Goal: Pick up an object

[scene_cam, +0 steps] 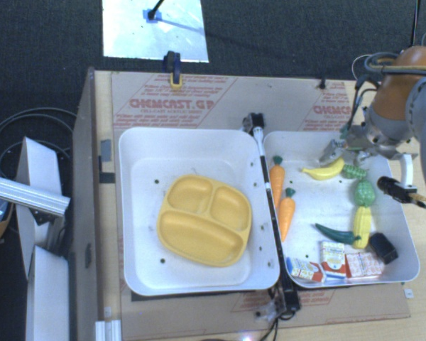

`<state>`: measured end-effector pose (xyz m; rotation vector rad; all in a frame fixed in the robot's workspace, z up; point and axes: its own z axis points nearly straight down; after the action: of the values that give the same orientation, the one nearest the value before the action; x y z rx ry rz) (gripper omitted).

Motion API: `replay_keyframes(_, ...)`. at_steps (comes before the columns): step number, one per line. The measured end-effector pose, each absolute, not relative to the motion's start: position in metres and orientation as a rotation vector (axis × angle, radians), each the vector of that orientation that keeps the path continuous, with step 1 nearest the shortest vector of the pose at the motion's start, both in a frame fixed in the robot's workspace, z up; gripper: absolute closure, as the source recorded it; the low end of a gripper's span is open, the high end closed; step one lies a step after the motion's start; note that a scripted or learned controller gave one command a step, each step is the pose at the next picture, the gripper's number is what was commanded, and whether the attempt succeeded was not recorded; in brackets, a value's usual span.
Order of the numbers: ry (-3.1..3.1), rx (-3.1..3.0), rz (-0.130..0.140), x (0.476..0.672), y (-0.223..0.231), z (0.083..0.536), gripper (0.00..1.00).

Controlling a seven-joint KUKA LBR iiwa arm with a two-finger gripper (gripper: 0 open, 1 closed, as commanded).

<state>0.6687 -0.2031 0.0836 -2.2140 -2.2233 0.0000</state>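
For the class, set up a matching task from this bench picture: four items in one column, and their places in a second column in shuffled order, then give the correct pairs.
Things:
1. yellow divided tray
2. banana
3. two carrots
4. small cartons

Places:
A. along the near edge of the right bin
B. left bin
C. right bin, beside the divider between the bins
D. far part of the right bin, by the gripper

Pairs: 1-B, 2-D, 3-C, 4-A

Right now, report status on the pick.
Gripper low over right bin, by banana. Nothing seen between fingers. Carrots, corn untouched.
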Motion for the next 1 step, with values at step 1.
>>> replay_keyframes(1,-2.234,-2.217,-0.004,0.6706,-0.2039,0.0968,1.00)
